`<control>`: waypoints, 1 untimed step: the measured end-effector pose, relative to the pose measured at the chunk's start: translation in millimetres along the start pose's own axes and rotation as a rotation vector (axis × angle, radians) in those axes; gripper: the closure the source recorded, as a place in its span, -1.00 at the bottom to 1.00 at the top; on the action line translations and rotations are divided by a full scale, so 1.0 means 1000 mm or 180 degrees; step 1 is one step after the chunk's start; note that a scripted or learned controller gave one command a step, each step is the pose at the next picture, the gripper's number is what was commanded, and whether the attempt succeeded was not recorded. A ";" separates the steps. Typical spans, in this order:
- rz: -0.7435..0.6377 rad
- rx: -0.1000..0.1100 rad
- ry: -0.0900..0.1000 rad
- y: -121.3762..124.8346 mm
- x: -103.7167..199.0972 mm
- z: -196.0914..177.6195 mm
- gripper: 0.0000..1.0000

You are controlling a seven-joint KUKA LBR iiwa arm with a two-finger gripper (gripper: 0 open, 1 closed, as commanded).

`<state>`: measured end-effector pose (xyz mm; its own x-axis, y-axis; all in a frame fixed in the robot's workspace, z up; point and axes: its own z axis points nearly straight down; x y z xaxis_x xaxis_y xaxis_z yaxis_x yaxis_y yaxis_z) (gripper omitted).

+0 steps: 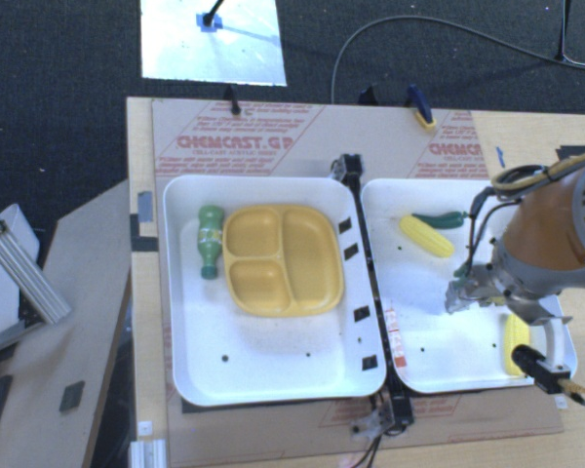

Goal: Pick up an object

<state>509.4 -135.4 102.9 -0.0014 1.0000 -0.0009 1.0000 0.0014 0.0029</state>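
Camera view: a yellow plastic toy corn cob with a green stalk is judged light, stiff and slippery, best pinched across its middle. Whether the two-finger gripper is spread or pressed together cannot be told.

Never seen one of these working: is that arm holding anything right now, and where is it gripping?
Cannot be told: the gripper sits low in the right bin, fingers hidden.

We see two white bins, the left bin and the right bin. Near the left bin's left wall lies a green bottle, beside a yellow divided plate. Near the right bin's far wall lies a yellow corn cob with green leaves. The arm is grey and orange. The bench board is tan with red lettering.
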 end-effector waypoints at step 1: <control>-0.0012 -0.0012 -0.0001 0.004 0.009 -0.059 1.00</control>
<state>512.7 -126.4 161.6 -0.0051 1.0000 -0.0012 1.0000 0.0051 0.0068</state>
